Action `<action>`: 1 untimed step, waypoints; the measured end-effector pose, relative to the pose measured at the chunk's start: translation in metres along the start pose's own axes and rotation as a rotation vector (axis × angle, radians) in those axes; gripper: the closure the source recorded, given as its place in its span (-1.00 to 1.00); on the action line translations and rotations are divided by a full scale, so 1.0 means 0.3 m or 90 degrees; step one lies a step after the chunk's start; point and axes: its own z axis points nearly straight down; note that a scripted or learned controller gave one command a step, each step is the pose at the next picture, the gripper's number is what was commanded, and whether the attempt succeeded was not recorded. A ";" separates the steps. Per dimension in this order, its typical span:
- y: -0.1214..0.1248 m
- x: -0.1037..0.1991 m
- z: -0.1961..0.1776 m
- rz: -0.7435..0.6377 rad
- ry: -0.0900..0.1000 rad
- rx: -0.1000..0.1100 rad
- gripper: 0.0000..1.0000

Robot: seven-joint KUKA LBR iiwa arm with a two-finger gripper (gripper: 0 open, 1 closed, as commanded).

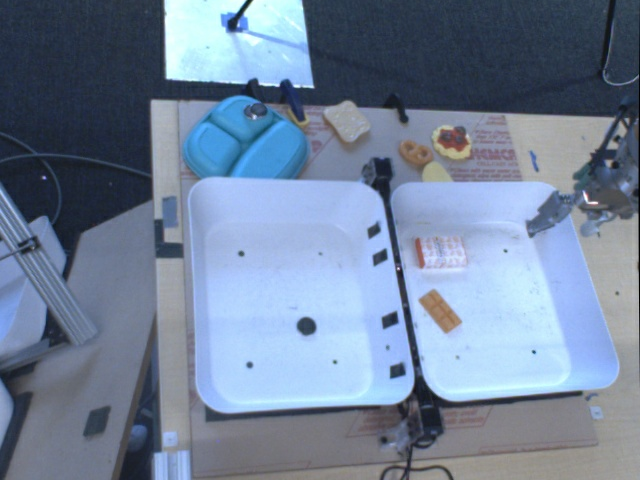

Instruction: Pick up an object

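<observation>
In the right bin (560, 368) lie a red-and-white packet (441, 252) and, just below it, an orange cracker-like piece (439, 310). A small dark disc (306, 325) rests in the left bin (230, 368). My gripper (566, 218) hangs at the right bin's upper right rim, well to the right of the packet. Its fingers stand open with nothing between them.
Behind the bins lie a blue divided tray (245, 140), a toast slice (347, 121), a pretzel (415, 151), a small tart (452, 140) and a yellow piece (436, 173). A shiny sheet (237, 26) lies further back.
</observation>
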 end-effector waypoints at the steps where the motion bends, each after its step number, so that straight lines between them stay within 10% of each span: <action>1: -0.261 0.029 0.406 0.003 0.004 0.010 -1.00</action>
